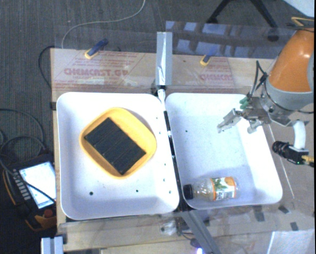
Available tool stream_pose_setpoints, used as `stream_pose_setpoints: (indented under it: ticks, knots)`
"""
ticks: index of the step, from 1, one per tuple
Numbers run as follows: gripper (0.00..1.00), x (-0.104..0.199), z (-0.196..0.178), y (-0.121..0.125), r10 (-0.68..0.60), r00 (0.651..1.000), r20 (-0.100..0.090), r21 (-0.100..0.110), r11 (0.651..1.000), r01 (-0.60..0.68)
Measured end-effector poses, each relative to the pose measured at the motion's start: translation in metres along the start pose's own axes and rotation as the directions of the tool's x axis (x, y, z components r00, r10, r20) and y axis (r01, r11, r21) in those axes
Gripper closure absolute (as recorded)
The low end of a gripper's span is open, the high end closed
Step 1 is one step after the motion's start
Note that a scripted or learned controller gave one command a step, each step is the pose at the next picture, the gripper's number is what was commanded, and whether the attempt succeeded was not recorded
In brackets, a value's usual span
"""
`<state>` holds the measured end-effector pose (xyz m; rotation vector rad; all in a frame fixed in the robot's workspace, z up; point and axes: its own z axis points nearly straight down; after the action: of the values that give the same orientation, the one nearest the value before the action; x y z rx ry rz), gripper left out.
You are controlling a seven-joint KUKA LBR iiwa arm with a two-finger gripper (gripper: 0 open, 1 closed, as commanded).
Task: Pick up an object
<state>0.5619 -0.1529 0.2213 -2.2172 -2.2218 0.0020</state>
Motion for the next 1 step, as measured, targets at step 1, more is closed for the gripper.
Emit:
stream_pose_setpoints:
  ticks: [1]
  knots:
    - [0.0, 0.0067, 0.1121, -0.0788, -0.048, 0.999, -0.002, 0.002, 0.999, 0.048]
